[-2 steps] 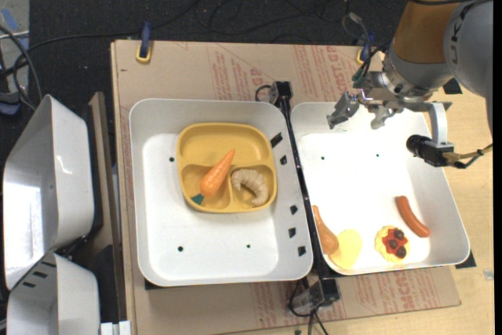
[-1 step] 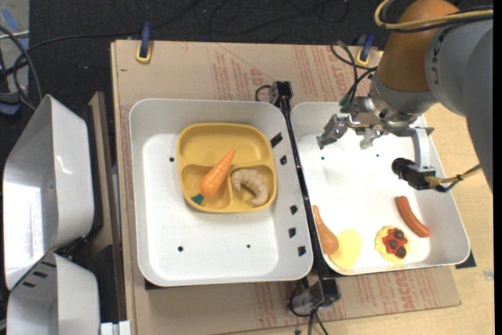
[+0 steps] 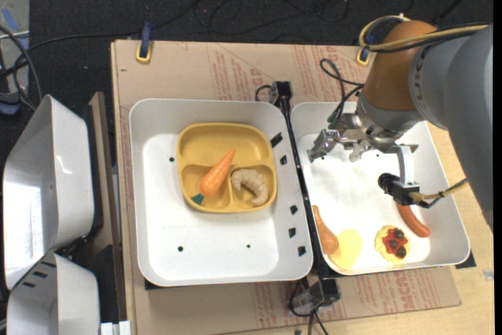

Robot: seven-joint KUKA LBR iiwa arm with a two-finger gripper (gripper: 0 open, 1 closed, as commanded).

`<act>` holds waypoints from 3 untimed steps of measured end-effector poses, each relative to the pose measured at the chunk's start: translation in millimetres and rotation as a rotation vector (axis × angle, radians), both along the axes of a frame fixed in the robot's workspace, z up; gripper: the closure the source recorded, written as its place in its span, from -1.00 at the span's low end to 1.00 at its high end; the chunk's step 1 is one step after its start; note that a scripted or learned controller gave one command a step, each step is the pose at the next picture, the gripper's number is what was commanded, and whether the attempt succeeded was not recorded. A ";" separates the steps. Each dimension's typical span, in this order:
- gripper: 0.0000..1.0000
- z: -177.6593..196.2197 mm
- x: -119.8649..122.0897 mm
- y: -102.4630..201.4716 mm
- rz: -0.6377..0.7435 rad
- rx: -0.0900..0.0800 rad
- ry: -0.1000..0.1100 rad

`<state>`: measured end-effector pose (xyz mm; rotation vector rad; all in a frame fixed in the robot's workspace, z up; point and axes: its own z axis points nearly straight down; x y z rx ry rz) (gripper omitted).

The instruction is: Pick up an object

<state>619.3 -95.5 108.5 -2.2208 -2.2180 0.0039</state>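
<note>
Right white bin [image 3: 447, 192] holds four loose items along its near side: slim orange carrot-shaped piece [image 3: 323, 229] lying against the left wall, flat pale-yellow round piece [image 3: 349, 245] touching its lower end, small yellow disc with red and dark toppings, pizza-like [image 3: 392, 242], just to the right, and a red-orange sausage [image 3: 413, 219] angled near the right edge. None is lifted; all lie on the bin floor.

Left white bin [image 3: 157, 247] has a yellow plastic divided plate [image 3: 196, 141]; an orange carrot [image 3: 217, 172] lies across its divider, a pale curled shrimp-like piece [image 3: 252, 184] sits in the lower right compartment.

Grey arm with orange band [image 3: 396, 67] reaches in from the right, wrist over the far half of the right bin. Tool [image 3: 337, 143] hangs above bare bin floor, well apart from the items. Can't tell its finger state. A black fitting [image 3: 390, 184] on a cable sits just above the sausage.

Both bins rest on the cardboard-covered table [image 3: 235, 67].
</note>
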 end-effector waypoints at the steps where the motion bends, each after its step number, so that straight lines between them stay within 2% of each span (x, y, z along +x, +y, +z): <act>1: -1.00 -16.9 -0.1 0.6 0.000 0.000 -0.002; 2: 1.00 -5.5 0.7 0.7 0.000 -0.001 -0.005; 3: 1.00 56.9 -2.5 -3.0 -0.001 -0.002 -0.010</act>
